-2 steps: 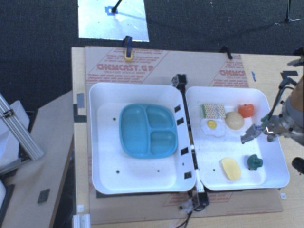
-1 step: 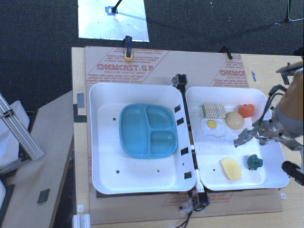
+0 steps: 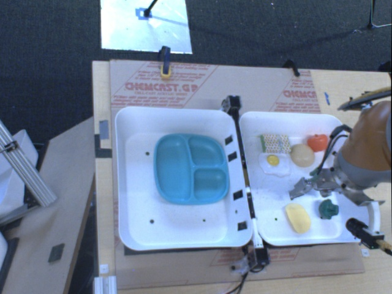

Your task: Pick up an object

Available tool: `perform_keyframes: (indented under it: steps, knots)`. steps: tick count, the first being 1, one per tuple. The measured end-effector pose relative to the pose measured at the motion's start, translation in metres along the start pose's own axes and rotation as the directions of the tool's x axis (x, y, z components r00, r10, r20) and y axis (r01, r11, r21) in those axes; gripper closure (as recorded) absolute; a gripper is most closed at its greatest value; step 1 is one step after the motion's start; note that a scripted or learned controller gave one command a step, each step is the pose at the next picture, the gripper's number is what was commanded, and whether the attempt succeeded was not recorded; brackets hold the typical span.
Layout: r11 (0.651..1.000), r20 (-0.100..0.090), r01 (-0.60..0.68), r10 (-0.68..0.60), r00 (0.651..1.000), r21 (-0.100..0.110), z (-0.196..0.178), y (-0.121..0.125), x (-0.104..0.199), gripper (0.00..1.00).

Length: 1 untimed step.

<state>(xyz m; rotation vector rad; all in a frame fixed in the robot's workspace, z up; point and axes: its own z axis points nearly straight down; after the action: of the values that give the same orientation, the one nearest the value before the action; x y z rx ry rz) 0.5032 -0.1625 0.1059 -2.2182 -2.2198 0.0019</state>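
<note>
We count 5 toy foods in the right white bin [image 3: 251, 164]; 1 blue divided plate [image 3: 191, 168] lies left. The oblong yellow piece [image 3: 298, 217] runs diagonally, upper-left to lower-right. We cannot tell the gripper's [image 3: 312, 185] jaw state.

Both bins [image 3: 184, 237] were white. The divided plate [image 3: 191, 168] was turquoise; beside it lay a yellow lump [image 3: 298, 217], dark green piece [image 3: 328, 209], beige ball [image 3: 302, 155], orange piece [image 3: 317, 142] and white-and-yellow egg [image 3: 274, 163].

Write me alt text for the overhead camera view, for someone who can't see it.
A grey robot arm reaches from the right over the right-hand white bin, its gripper low among small items: a fried egg toy, a beige ball, an orange piece, a yellow piece and a dark green piece. The left bin holds a blue divided plate.
</note>
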Motion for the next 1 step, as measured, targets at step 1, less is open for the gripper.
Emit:
perform_keyframes:
  steps: [1]
  knots:
    - [1.0, 0.002, 0.0, 0.0, 1.0, -0.005, -0.0138, 0.0013, -0.0009, 1.0]
